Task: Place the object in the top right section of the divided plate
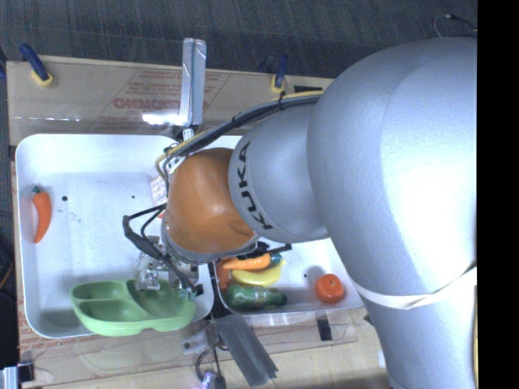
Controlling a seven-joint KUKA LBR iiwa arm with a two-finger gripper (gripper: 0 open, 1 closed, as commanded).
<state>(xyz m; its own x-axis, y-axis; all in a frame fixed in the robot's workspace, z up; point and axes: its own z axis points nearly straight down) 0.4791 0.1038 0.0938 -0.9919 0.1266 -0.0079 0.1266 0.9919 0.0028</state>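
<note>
From the camera view, the gripper (156, 275) is seen lowered over the right end of the green divided plate (105, 314), which lies at the near edge of the left bin (81, 168). Whether the jaws are released or clenched cannot be told, since the wrist hides them, and no object can be made out between them or in the plate's visible sections. The placing is therefore judged unfinished, or at least unconfirmed. One orange carrot (40, 215) is counted at the left bin's far-left wall. In the right bin (324, 310) one tomato (328, 288), one banana (258, 277), one green vegetable (255, 298) and one further orange piece (247, 262) are counted, partly covered by the arm.
</note>
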